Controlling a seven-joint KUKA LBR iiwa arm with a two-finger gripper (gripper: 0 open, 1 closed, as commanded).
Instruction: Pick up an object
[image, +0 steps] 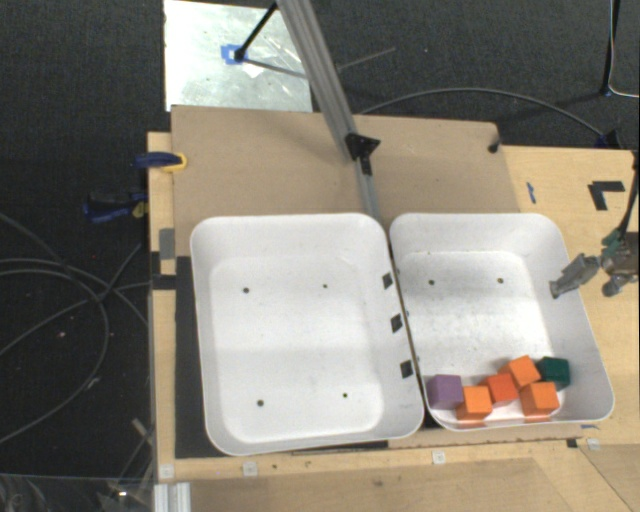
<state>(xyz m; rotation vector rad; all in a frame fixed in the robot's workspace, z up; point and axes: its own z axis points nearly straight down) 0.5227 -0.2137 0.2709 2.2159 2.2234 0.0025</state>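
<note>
Several small blocks lie bunched in the near right corner of the right bin (470, 300): a purple block (445, 390), orange blocks (503, 387) (540, 398) and a dark green block (555, 372). My gripper (592, 280) hangs over the right bin's right rim, well behind the blocks. Its two grey fingers (572, 275) stand apart, open, with nothing between them.
The left bin (290, 330) sits beside the right one, with black clips along the shared edge. A slanted metal pole (335, 95) runs from the top down to the gap between the bins. A blue clamp (160, 160) grips the board's left corner. Cables lie on the floor at left.
</note>
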